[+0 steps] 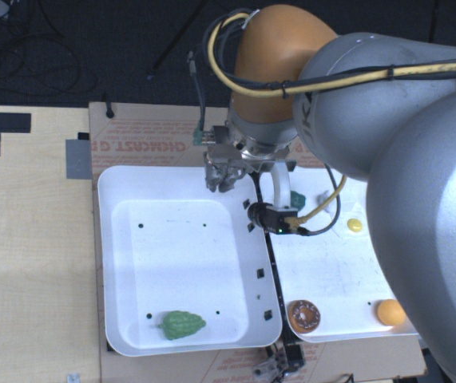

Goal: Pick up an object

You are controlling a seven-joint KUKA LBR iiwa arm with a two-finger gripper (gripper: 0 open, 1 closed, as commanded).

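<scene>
1. Gripper [226, 178] hangs over the far rim of the left bin [116, 214], close to the divider between the two bins; it is seen from above under the wrist, and nothing shows between its parts. Cannot tell whether it is apart or together.
2. Arm [387, 134], grey with an orange band [279, 46], comes in from the right and covers much of the right bin [331, 282]. A yellow cable [355, 76] runs along it, and black cables loop down just right of the gripper.
3. Small green block [297, 200] lies in the right bin, just right of the gripper, partly hidden by the cables.
4. Small yellow piece [355, 226] lies in the right bin, further right of the gripper than the green block.
5. Doughnut [303, 315], brown with a hole, lies at the near edge of the right bin, well apart from the gripper.
6. Orange ball [390, 312] lies at the near edge of the right bin, right of the doughnut, beside the arm.
7. Bumpy green lump [182, 324] lies at the near wall of the left bin, well apart from the gripper.
8. Both bins sit on cardboard [148, 138] on the light wooden table [28, 246].
</scene>
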